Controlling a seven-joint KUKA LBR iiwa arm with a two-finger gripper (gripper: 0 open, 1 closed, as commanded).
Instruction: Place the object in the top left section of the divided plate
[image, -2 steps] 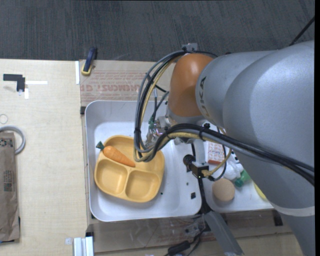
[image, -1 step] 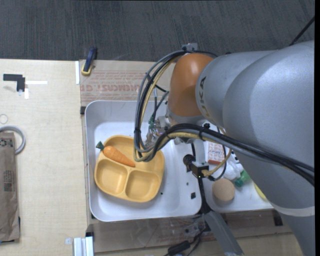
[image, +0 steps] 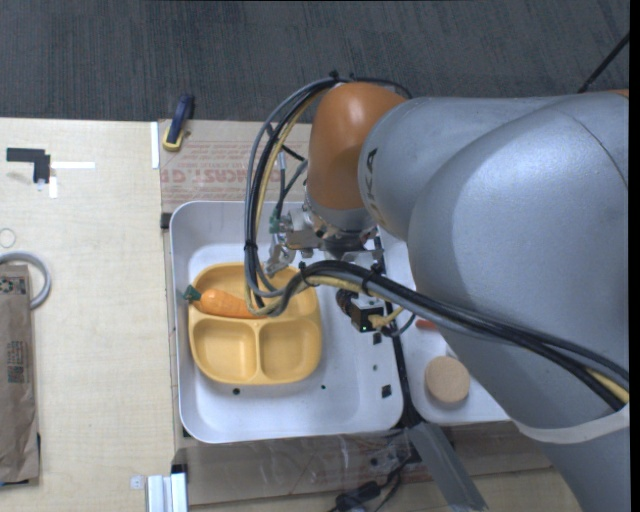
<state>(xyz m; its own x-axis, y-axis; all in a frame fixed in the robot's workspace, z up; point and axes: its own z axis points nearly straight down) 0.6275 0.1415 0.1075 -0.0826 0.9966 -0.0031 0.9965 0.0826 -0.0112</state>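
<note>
Whether the jaws are spread or pressed together cannot be told, cables hiding the gripper (image: 283, 262) above the yellow divided plate (image: 257, 355). Just left of it, a carrot (image: 224, 302) lies across the plate's upper compartment, green end toward the plate's left rim.

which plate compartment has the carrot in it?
The upper one, the long section nearest the arm: the carrot lies across its left part. The divided plate's two lower sections have nothing in them.
</note>
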